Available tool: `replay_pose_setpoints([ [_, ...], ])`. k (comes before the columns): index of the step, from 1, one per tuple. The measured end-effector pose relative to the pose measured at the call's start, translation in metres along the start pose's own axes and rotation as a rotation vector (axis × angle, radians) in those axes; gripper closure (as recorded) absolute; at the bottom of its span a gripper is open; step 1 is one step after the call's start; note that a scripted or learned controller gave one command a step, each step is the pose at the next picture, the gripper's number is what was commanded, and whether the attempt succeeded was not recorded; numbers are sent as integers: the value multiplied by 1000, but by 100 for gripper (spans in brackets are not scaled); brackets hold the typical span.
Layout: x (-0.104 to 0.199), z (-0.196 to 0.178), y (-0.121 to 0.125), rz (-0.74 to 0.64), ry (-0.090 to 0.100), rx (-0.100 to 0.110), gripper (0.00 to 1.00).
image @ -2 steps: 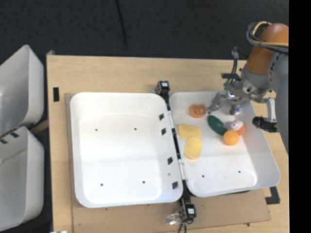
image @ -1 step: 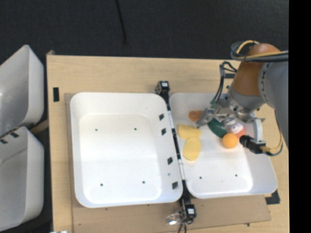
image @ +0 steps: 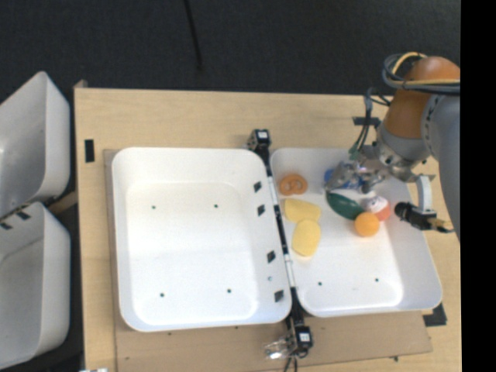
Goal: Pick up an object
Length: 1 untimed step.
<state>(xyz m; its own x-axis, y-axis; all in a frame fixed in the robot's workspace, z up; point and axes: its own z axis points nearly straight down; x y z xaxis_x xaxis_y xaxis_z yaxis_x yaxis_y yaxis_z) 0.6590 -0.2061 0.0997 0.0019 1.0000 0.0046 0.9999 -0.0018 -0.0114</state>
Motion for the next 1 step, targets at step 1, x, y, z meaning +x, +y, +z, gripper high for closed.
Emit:
replay_pose_setpoints([
  [1,-13,4,22,-9,37,62,0],
])
